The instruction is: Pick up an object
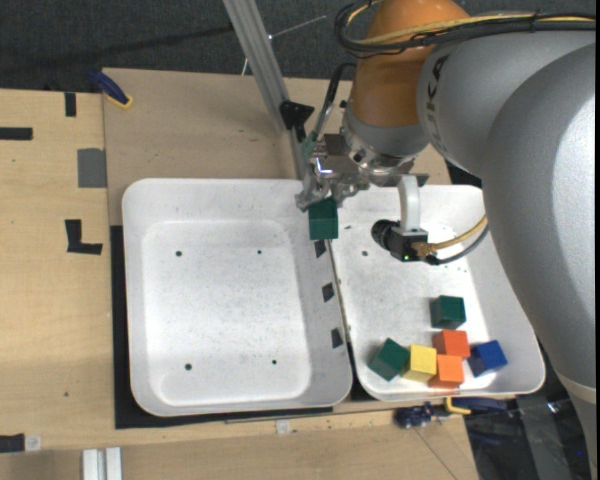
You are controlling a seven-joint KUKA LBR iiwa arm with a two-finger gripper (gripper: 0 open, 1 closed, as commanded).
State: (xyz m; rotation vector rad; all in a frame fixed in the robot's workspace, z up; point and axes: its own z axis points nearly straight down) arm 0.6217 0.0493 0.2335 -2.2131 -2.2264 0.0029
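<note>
You have the pick made: the two-finger gripper is clamped on a dark green block (over the bins' shared edge). Next, carry it steadily.

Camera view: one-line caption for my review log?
Grey arm's gripper holds a dark green block above the seam between two white bins.

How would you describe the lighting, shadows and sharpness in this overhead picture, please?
Camera view: even, soft lighting; the white bins are bright without harsh glare; the cluster of blocks is fairly sharp with faint shadows; the nearby grey arm looms large and slightly soft.
</note>
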